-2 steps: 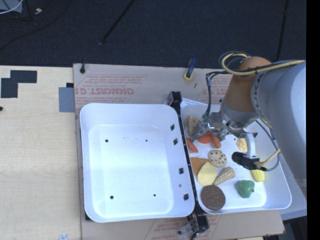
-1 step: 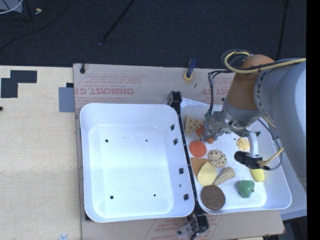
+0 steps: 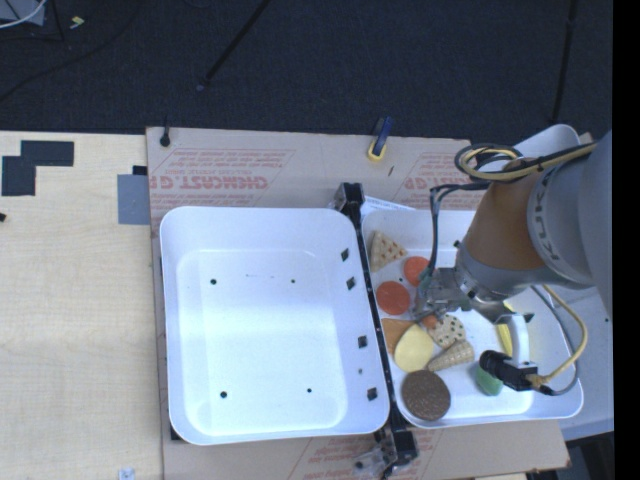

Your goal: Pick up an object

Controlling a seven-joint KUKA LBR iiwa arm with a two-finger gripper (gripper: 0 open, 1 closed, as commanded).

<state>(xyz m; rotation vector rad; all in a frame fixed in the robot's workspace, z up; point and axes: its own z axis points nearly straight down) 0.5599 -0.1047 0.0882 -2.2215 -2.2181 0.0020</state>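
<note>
Cardboard sheet [image 3: 250, 173]: brown, printed, lies under both bins on the bench.
Left bin [image 3: 172, 298]: white, shallow, takes up the left half of the sheet.
Right bin [image 3: 565, 406]: white, touching the left bin along its long side; all the toy food is in it.
Arm [image 3: 520, 233]: grey with an orange band, reaches in from the right, over the right bin.
Gripper [image 3: 437, 303]: low in the middle of the right bin, in among the pieces.
Jaw state: cannot tell, wrist blocks it; no piece seen held.
Brown round cookie [image 3: 426, 394]: near-left corner of the right bin.
Yellow piece [image 3: 413, 349]: just far of the cookie, touching it or nearly so.
Triangle cracker [image 3: 386, 251]: far-left of the right bin, by the shared wall.
Red disc [image 3: 393, 297]: left of the gripper, close.
Orange wedge [image 3: 395, 330]: between the red disc and the yellow piece.
Waffle cone [image 3: 455, 353]: right of the yellow piece, touching it.
Dotted cracker [image 3: 447, 329]: just near of the gripper, beside the cone.
Small red piece [image 3: 417, 267]: just far of the gripper.
Green piece [image 3: 487, 381]: near-right part of the bin.
Clamp [image 3: 379, 140]: blue and yellow, on the sheet's far edge.
</note>
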